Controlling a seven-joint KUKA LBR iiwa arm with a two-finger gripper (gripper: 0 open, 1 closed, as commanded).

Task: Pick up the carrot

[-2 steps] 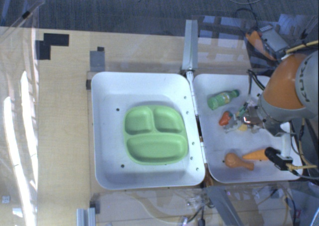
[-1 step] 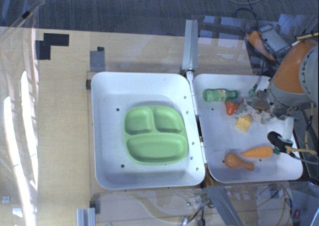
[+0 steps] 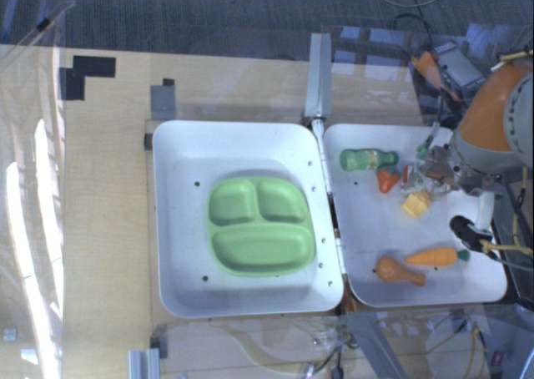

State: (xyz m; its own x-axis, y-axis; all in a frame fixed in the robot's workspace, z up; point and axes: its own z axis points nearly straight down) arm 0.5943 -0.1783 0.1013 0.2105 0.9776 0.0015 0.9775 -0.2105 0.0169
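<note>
On the left, the left bin (image 3: 175, 227) holds a green sectioned plate (image 3: 259, 226), which lies near its middle with two small compartments toward the far side and one long compartment toward the near side. A grey divider post (image 3: 318, 77) stands at the far end of the seam between the two bins. The right bin (image 3: 359, 260) carries the loose items: a green bottle (image 3: 368, 159) lies on its side near the far left corner, its yellow cap pointing right; just right of it sits a small red strawberry-like piece (image 3: 386, 179), and further right a yellow block (image 3: 415, 204). Near the front edge lies a tan drumstick-shaped toy (image 3: 398, 270), just left of the carrot (image 3: 433, 257). The carrot rests on the bin floor in the near right part, long axis roughly left to right and slightly tilted, orange tip pointing left toward the drumstick, green stub at the right end. Nothing lies on top of it; the drumstick sits close at its tip. The gripper (image 3: 435, 170) hangs over the far right part of the bin, above the yellow block and strawberry piece, well apart from the carrot; whether it is apart or closed cannot be told. The arm's orange band (image 3: 492, 114) shows at the right edge.
</note>
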